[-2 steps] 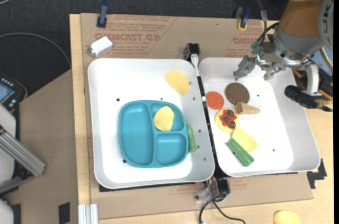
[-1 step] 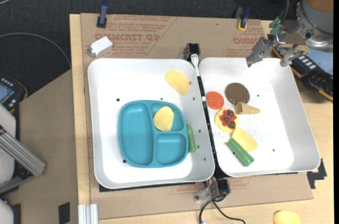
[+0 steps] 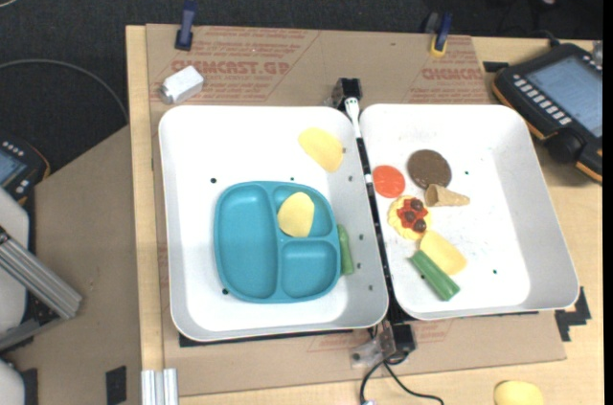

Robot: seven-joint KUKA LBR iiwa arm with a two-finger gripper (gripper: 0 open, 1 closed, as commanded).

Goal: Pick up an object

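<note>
Toy food [image 3: 428, 219] clustered in right bin [image 3: 536, 279]: likely light, stiff plastic, slick. Best gripped across green stick [image 3: 436, 277]. Hand state: cannot tell.

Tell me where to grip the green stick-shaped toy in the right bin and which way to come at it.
Grip the green stick-shaped toy across its narrow width near the lower free end, coming straight down from above. It lies flat and slanted on the right white bin, and its upper end touches the pale yellow block, so the fingers probably fit best farther from that block, closing across the long axis.
</note>
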